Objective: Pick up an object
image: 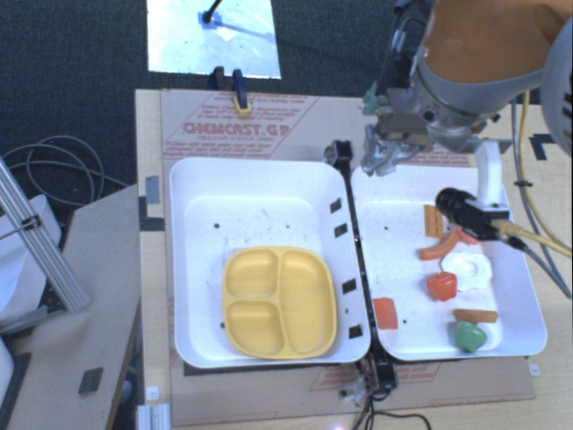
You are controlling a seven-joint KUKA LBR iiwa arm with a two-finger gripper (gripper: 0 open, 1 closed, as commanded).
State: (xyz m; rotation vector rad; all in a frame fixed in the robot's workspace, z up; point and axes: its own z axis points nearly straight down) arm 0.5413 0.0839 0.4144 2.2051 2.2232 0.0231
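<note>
Gripper (387,155) hung over right bin (394,204) at 11 o'clock corner, aperture unreadable; toy food (441,286) clustered toward 4 o'clock, unreached.

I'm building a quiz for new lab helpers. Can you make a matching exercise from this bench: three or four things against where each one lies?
Things:
1. yellow tray
2. green toy
3. orange block
4. pincer

Places:
A. right bin, near corner
B. left bin
C. above the right bin's far left corner
D. right bin, beside the divider

Pairs: 1-B, 2-A, 3-D, 4-C
</note>
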